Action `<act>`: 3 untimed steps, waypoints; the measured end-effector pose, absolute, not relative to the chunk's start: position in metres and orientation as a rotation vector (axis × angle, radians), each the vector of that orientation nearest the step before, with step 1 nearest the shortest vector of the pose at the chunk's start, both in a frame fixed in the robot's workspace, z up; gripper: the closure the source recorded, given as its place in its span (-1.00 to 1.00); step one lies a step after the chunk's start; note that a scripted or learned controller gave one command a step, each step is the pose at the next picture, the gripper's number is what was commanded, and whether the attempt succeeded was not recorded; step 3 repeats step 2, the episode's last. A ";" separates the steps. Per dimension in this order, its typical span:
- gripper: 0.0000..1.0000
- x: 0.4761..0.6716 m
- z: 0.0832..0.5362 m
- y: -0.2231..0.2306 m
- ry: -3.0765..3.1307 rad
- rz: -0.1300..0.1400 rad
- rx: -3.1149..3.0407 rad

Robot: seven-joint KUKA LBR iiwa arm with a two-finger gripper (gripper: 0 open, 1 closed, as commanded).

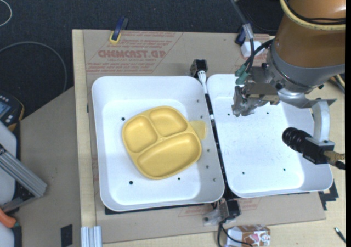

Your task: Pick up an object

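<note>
Yellow divided plate [162, 141] sits in the left bin [104, 130], three compartments facing up, turned at an angle to the bin walls. It lies roughly mid-bin, a bit toward the near right. A small yellow tab or second piece pokes out at its right edge, just beside the bin's right wall; can't tell what that is

Arm [312, 26] comes in from the right, orange band up top, grey wrist below. The jaws [244, 107] hang over the far left part of the right bin [263, 180], close to the divider between the two bins. Nothing visible between them. Can't tell how wide they stand from this angle, the tips blur into the wrist hardware

Jaws and plate are well apart, in separate bins

Black cylindrical fitting [299, 140] sticks out over the right bin's right side, mounted on a white bracket

Both bins rest on a cardboard sheet [137, 48] on the desk, red print across its far edge
</note>
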State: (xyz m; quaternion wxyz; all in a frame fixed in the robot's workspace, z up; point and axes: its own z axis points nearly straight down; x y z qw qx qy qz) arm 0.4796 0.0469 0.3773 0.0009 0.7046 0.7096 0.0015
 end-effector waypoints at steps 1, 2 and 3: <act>1.00 0.480 0.492 0.093 2.224 0.023 2.208; 1.00 0.479 0.466 0.100 2.225 -0.006 2.222; 1.00 0.479 0.466 0.100 2.225 -0.006 2.222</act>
